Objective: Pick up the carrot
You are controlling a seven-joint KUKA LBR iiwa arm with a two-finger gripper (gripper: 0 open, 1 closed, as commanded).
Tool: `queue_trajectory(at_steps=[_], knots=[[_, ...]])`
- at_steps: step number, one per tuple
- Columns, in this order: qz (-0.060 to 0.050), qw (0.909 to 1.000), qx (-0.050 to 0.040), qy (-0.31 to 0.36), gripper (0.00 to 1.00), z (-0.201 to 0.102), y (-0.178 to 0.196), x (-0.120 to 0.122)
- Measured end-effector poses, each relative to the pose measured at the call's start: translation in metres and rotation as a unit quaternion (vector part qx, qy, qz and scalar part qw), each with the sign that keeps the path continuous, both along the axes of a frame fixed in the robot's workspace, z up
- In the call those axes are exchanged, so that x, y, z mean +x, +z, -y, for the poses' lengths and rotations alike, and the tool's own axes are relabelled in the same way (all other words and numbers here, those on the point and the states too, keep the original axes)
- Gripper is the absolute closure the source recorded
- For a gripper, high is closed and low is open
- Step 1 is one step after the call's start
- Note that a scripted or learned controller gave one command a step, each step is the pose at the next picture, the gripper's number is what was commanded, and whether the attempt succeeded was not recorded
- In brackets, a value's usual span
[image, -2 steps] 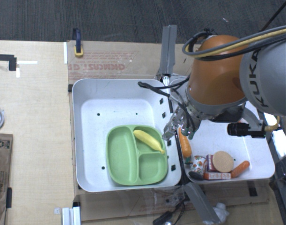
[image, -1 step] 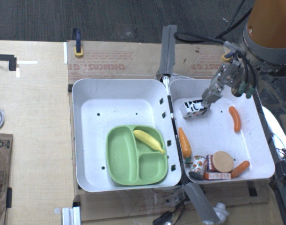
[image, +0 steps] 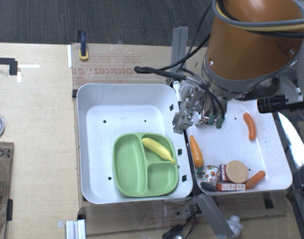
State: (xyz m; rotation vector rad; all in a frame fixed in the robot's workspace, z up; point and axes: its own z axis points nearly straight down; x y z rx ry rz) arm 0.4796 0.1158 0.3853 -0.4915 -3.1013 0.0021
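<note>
On my feed the arm (image: pixel 251 29) is a fat rounded body with a glossy orange shell, and a grey collar circles it underneath. Grey and black cables loop over the top of the shell, and more black leads trail off its left side. Below the collar I see the gripper (image: pixel 184 121), a cluster of bare grey metal parts with small wires and a few red and green spots among them.

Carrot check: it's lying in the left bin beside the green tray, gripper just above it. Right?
Not quite. The camera view shows the carrot in the right bin, against its left wall; the green tray sits in the left bin. The gripper is just above the carrot.
</note>
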Motion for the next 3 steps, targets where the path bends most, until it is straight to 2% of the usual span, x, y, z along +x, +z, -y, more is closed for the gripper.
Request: queue_trajectory(at_steps=[1,2,3], knots=[[0.002,0.976,0.0005,0.218,1.0,0.033,0.041,0.033],[0.002,0.9308,0.0013,0.366,1.0,-0.021,0.055,0.1],[0.0,0.837,0.0023,0.547,1.0,-0.061,-0.019,0.133]])
